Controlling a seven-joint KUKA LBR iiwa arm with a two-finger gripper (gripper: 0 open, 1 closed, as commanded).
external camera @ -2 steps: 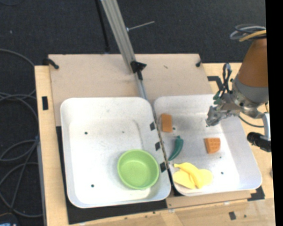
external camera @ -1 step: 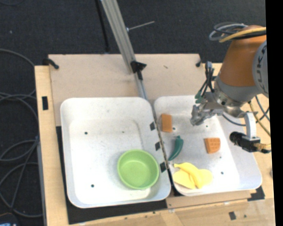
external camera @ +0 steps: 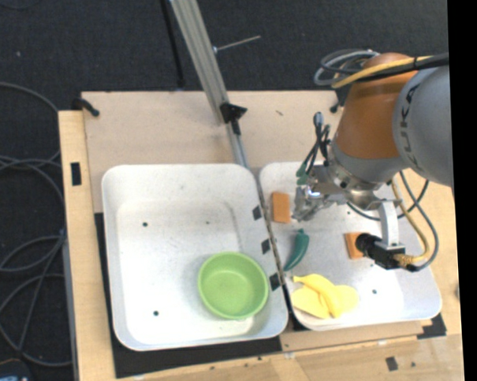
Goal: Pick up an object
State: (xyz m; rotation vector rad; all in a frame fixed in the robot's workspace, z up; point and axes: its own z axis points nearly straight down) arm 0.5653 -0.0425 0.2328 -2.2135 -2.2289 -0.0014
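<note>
My gripper (external camera: 304,202) hangs over the back left part of the right bin (external camera: 401,297), under the arm's orange band. Just to its left a small orange block (external camera: 280,207) lies by the bin's left wall. A dark green curved piece (external camera: 296,249) lies slightly in front of the gripper. A yellow object (external camera: 326,295) rests at the bin's front left. A second orange block (external camera: 352,245) sits mid-bin, partly hidden by a black part of the arm. Nothing shows between the gripper's tips.
A green bowl (external camera: 232,284) stands in the front right of the left bin (external camera: 145,229). A metal pole (external camera: 209,68) slants down from the top to the gap between the bins. Cables loop off the wrist on the right.
</note>
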